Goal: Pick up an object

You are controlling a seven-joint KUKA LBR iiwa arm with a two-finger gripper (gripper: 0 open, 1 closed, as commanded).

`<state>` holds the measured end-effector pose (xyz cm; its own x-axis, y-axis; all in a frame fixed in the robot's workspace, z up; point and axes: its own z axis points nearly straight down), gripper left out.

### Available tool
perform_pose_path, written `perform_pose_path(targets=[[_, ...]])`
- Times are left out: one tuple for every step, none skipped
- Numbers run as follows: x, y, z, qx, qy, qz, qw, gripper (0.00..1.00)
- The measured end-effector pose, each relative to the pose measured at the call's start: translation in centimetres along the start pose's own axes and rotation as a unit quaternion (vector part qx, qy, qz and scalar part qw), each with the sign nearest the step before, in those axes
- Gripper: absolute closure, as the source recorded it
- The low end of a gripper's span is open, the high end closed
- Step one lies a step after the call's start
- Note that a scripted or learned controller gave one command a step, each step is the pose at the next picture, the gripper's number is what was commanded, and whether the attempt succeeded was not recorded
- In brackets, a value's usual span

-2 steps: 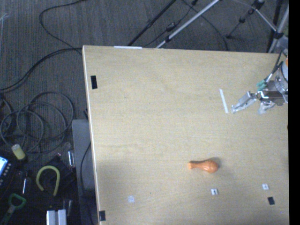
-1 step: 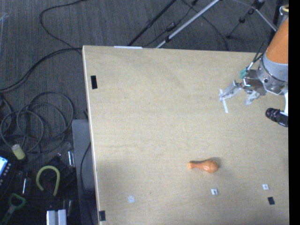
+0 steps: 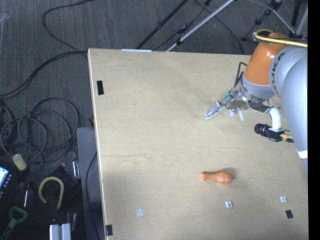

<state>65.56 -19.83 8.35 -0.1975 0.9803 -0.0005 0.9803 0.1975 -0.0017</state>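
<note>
The pincer [image 3: 214,112] hangs at the right over a bare tan board [image 3: 150,134], fingers pointing left, nearly closed, w/ nothing between them. Beyond the board's left edge, dark carpet w/ black cables [image 3: 37,119]. The orange object [image 3: 218,177] lies nearer, well apart from the pincer

Under my gripper [image 3: 220,110] lies a bare tan board [image 3: 150,149]. Far to its left a black mark [image 3: 100,87] sits near the board's edge. Below it, toward the near edge, are two small white tags [image 3: 228,204] [image 3: 283,199]. Well left of it, black cables [image 3: 40,129] coil on grey carpet [image 3: 45,59] beside a green hook [image 3: 50,189]. Above it, stand legs [image 3: 215,9] cross the floor.
</note>
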Motion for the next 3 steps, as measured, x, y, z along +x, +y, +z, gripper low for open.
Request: perform_pose_path(targets=[[1.3, 1.6, -0.1, -0.001, -0.002, -0.137, 0.9906, 0.0], [1.3, 1.7, -1.1, -0.002, -0.002, -0.137, 0.9906, 1.0], [4.8, 2.3, -9.3, -0.001, 0.0, -0.07, 0.9976, 1.0]])
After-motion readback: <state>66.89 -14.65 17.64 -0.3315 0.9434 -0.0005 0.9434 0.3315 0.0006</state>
